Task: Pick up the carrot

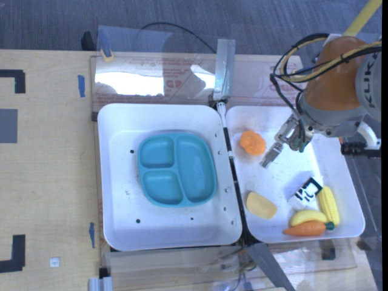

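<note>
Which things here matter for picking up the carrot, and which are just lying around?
Belong to the job:
carrot, at the right bin's near edge
gripper, above the right bin, well away from the carrot

Just lying about:
orange fruit
pale yellow piece
banana, touching the carrot
corn cob
black-and-white tag
blue divided plate in the left bin

A blue divided plate (177, 168) sits in the bin (115, 126) far left of the claw (271, 157). An orange ball (252, 142) lies just left; a pale wedge (261, 205) below; corn (328, 204), banana (308, 216) and a tagged block (307, 190) lower right.
</note>
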You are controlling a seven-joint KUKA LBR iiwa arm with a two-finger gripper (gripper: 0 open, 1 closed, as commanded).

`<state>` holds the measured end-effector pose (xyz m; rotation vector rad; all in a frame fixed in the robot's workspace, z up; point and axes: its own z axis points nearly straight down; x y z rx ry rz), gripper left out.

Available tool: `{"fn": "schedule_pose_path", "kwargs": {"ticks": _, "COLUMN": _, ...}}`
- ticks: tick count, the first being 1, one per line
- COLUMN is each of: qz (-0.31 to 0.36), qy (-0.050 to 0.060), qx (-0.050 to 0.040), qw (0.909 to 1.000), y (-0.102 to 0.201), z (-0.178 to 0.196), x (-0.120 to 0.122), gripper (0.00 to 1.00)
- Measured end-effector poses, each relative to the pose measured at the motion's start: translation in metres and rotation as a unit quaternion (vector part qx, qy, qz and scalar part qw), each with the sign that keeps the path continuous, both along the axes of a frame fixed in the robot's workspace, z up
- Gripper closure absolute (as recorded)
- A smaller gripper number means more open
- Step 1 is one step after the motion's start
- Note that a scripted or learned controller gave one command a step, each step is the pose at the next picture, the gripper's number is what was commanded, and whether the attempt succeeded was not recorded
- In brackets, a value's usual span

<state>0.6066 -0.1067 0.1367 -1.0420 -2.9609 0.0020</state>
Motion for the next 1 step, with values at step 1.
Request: {"fn": "schedule_pose_path", "kwargs": {"ticks": 1, "qz": 0.092, "qy": -0.006, "qx": -0.0004, "qw": 0.9957, "y": 0.0126, "z": -0.0492, "x": 0.0332, "gripper": 0.00}}
